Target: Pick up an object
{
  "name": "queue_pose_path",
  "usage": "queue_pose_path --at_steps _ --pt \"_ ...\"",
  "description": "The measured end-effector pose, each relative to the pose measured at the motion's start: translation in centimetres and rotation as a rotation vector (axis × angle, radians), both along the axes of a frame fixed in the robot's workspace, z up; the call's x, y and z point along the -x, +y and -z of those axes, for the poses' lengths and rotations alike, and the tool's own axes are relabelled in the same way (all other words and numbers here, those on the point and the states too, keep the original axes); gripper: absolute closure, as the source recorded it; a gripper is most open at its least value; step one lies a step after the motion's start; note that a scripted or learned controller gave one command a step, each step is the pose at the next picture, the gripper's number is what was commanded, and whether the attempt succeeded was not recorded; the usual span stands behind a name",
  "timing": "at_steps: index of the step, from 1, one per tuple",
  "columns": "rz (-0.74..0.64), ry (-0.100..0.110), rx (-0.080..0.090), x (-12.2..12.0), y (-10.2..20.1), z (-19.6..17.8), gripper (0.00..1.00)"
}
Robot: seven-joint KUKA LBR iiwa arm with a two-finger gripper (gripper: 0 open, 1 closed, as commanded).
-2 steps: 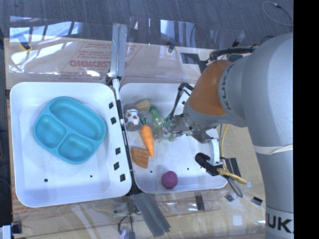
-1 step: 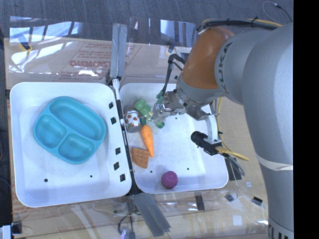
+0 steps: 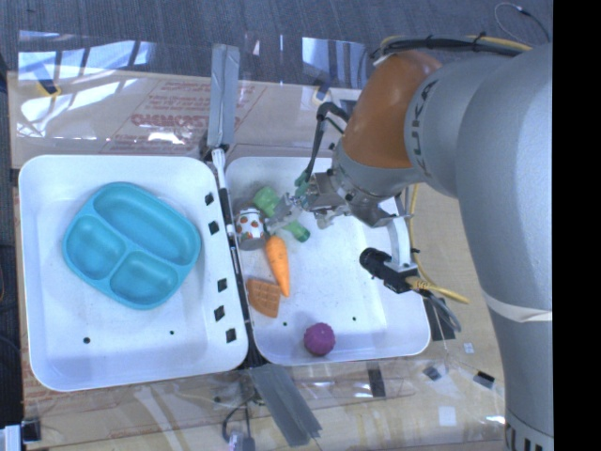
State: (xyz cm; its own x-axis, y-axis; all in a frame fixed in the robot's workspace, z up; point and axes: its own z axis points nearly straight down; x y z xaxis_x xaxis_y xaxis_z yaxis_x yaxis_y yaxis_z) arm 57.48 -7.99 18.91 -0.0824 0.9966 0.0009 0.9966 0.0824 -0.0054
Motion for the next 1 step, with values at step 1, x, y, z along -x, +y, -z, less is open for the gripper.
queue_pose_path --at_steps 1 --pt "-0.032 0.0 -0.001 4.55 -1.92 10.05 0.0"
